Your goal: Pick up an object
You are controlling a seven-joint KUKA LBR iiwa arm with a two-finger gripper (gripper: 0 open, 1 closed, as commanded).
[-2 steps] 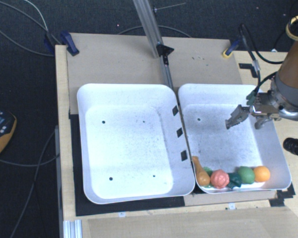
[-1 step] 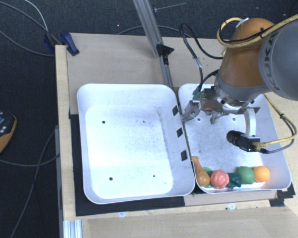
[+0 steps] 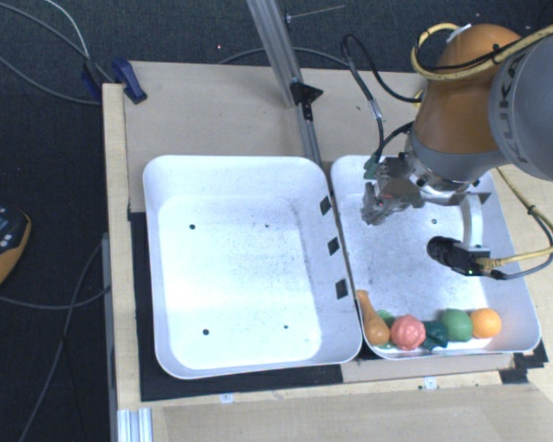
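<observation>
Several small toys lie along the near edge of the right bin (image 3: 387, 279): an orange gourd-shaped piece (image 3: 372, 319), a pink ball (image 3: 406, 331), a green piece (image 3: 455, 324) and an orange ball (image 3: 485, 321), with a dark teal bit (image 3: 435, 336) between them. My gripper (image 3: 380, 206) hangs over the far left part of that bin, well away from the toys, with nothing visible between its fingers. The grey arm and its orange band (image 3: 461, 81) reach in from the right.
The left bin (image 3: 166, 191) lies beside the right one, with a divider bearing black clips (image 3: 333, 245) between them. A metal post (image 3: 281, 53) slants up from behind the bins. A black sensor with cable (image 3: 453, 254) sits over the right bin.
</observation>
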